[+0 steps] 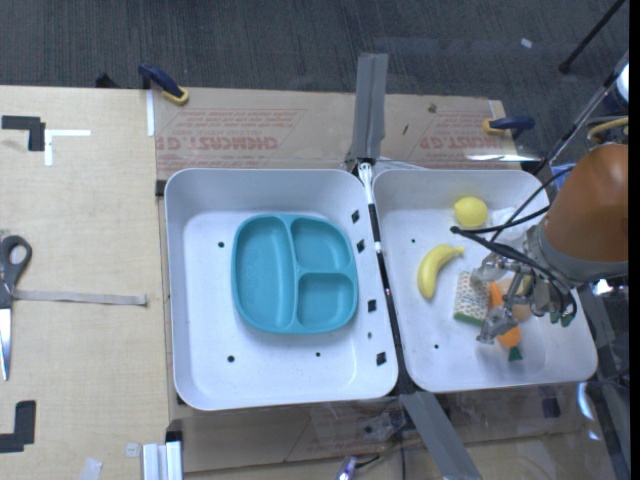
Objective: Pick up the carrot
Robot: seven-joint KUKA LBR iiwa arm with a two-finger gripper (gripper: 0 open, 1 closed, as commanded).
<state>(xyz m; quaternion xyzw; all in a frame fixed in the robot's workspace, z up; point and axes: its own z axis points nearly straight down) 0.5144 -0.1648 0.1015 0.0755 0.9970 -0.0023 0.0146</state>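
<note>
The carrot (511, 337) lies in the right bin (430, 363) near its front right corner. It shows as an orange piece with a green tip, and more orange shows just above the gripper. My gripper (496, 320) is down directly over the carrot's middle and covers most of it. The grey arm with its orange band (595, 203) reaches in from the right.
In the right bin, a banana (436, 267) and a yellow lemon (470, 211) lie left of and behind the gripper. A beige and green sponge-like item (467, 298) sits against the gripper's left side. A teal divided plate (296, 273) rests in the left bin (200, 368).
</note>
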